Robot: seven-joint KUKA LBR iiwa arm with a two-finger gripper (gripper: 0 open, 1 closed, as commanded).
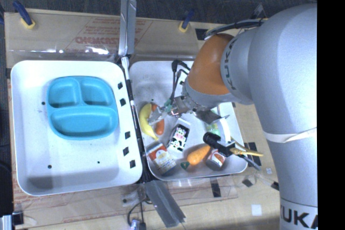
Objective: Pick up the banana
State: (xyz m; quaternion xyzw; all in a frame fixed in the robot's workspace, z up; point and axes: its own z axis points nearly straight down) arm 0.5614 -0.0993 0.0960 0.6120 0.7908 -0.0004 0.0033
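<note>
Right bin (156, 75): banana (145, 120) lies lengthwise against the left wall, roughly mid-bin, yellow, curved, flat on the bin floor. Small orange-red round fruit (159, 126) touching the banana's right side. Hand (172, 109) is down inside the right bin, just right of the banana's upper end, near it. Can't say whether they touch. Nothing seen held in it. Can't tell if the hand is wide or narrow, as it is too small and cluttered there.

Arm (280, 78) comes in from the right, big grey body over the bin's right side. Its orange band (210, 70) sits over the upper middle of the right bin.

Other items in the right bin:
- White carton with black cow spots (179, 137), tilted, just right of the fruit.
- Carrot (198, 155) near the front wall, lying at a slant.
- Small can with red label (216, 159) just right of the carrot.
- Red-and-white packet (161, 158) at the front left corner, below the banana's lower end.
- Green thing (214, 129) partly hidden under the arm, type unclear.

Left bin (21, 132): blue divided plate (81, 107) with three compartments, in the upper half, flat.

Bench (59, 32): brown board behind the bins, blue clamp (24, 14) at the far left edge and another blue clamp (187, 20) near the middle. Grey metal bar (128, 24) sticks up between the two bins at the back.
</note>
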